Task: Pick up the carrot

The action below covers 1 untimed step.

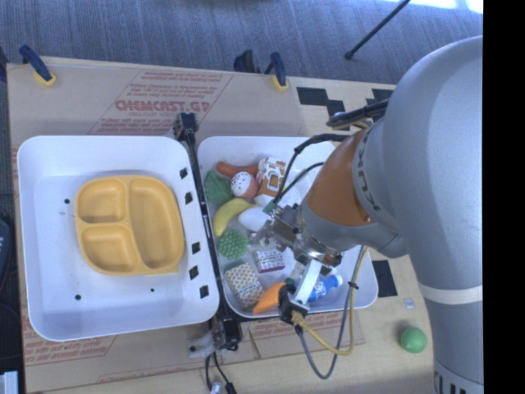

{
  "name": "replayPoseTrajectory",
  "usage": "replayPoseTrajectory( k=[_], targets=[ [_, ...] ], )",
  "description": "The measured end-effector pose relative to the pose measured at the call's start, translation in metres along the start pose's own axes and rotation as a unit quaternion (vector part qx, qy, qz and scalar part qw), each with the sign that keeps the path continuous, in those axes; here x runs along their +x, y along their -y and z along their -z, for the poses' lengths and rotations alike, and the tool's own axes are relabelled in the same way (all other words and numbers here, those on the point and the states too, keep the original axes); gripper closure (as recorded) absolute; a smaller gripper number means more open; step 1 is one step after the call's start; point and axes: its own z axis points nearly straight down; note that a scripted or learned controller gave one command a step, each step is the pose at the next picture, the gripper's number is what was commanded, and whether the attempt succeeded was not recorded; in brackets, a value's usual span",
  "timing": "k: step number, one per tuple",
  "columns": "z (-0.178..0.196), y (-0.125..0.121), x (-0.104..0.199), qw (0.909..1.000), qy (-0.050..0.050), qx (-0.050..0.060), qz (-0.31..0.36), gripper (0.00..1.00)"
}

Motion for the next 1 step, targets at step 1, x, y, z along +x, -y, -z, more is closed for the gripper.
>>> replayPoseTrajectory(
  k=[1],
  targets=[
    [-0.0439,-0.0018,0.0029,0.9992,0.000,0.001,-0.040,0.00]
  ],
)
